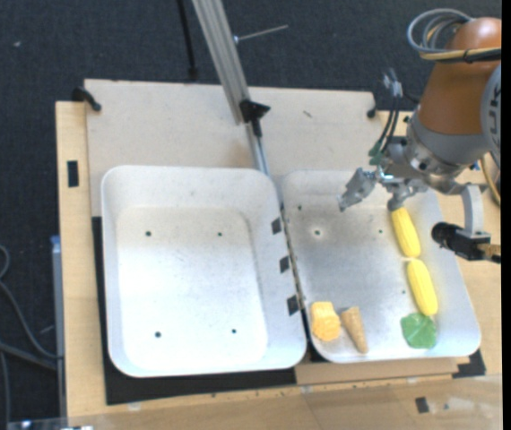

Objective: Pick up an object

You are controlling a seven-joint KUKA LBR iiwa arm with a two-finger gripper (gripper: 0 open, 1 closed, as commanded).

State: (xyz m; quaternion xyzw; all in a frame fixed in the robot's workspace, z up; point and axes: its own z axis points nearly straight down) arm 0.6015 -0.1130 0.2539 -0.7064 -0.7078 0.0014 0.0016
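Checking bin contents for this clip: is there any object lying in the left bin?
No. The left bin shows bare white floor, while the two yellow pieces, the cone and the green piece lie in the right bin.

Two yellow corn cobs (405,232) (end to end) in right bin (345,258).

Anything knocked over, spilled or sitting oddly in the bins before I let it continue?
Nothing stands out. The two yellow corn cobs, green piece, orange-yellow block and cone all lie inside the right bin. The gripper is above that bin's upper part.
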